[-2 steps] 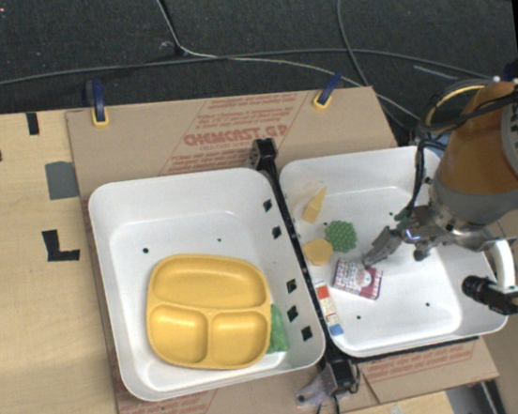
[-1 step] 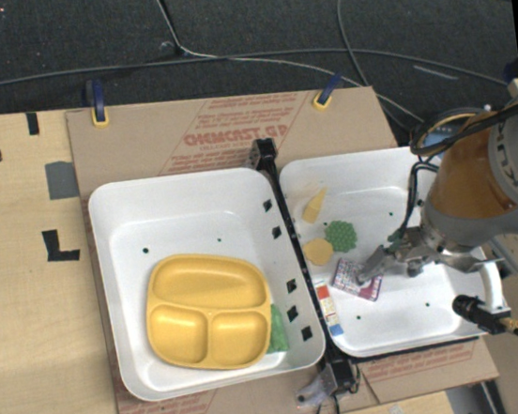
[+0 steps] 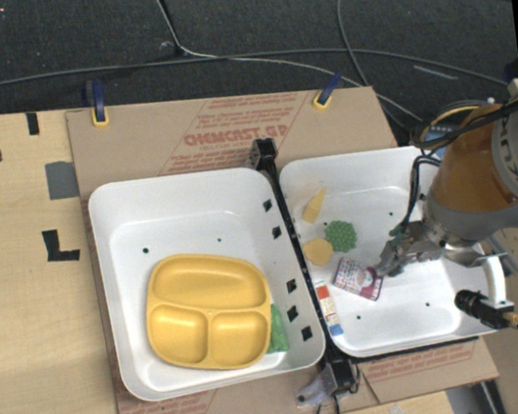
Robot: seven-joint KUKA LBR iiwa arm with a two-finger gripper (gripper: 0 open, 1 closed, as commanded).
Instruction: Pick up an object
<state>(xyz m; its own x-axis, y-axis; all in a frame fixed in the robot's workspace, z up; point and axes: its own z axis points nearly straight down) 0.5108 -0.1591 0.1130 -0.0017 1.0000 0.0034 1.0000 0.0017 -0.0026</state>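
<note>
1. The hand [image 3: 391,260] is low inside the right shallow white bin [image 3: 389,331], at the end of the grey arm with the orange band [image 3: 468,178] that enters from the right. Its tip is dark and small; whether it is wide, narrow or closed on anything cannot be told.
2. The small flat packet with pink and white print [image 3: 356,279] lies on the bin floor at the tip of the hand. The two appear to touch at the packet's right corner, but actual contact cannot be confirmed. The print is too small to read.
3. The green bumpy broccoli-like piece [image 3: 340,233] sits near the hand, up and to its left, apart from the packet.
4. A round yellow piece [image 3: 318,251] lies just beside the green piece, toward the divider. A pale yellow wedge [image 3: 313,206] lies farther up the same bin.
5. A narrow white strip with red marking [image 3: 326,302] lies along the bin's left wall; its detail is unclear.
6. The left shallow white bin [image 3: 113,211] holds a yellow plastic tray with three compartments [image 3: 209,309]. A green object [image 3: 277,330] shows at the tray's right edge, partly hidden by it.
7. Both bins rest on a cardboard sheet with red lettering [image 3: 230,134] on the counter [image 3: 26,308].
8. The arm's body is cut off at the right edge.
</note>
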